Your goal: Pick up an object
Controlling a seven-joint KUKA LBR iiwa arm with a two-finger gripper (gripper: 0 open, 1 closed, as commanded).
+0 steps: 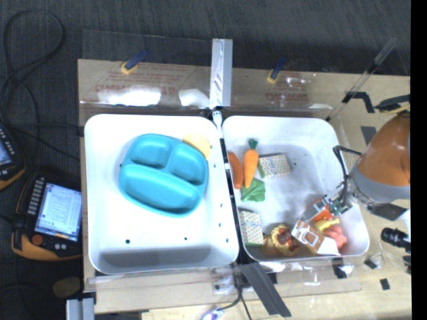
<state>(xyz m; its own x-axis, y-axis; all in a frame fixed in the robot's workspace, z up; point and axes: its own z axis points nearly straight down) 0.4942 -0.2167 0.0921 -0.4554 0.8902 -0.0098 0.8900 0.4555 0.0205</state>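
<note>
Gripper (331, 207) low over toy pile (319, 231) at right bin's (313, 127) near right corner; jaw state cannot be told.

Both white bins (160, 259) look like smooth moulded plastic with a soft sheen along the rims. The blue divided plate (163, 172) in the left one is glossy plastic, catching the light on its ridges. The toy carrot (249, 166) has a matt, slightly rubbery look, its green top (253, 191) likewise dull. The bench (100, 85) underneath appears to be bare plywood, matt and pale, with clear plastic sheeting (140, 52) lying shiny over its far edge. The arm's orange band (393, 155) is smooth and semi-gloss.
</note>
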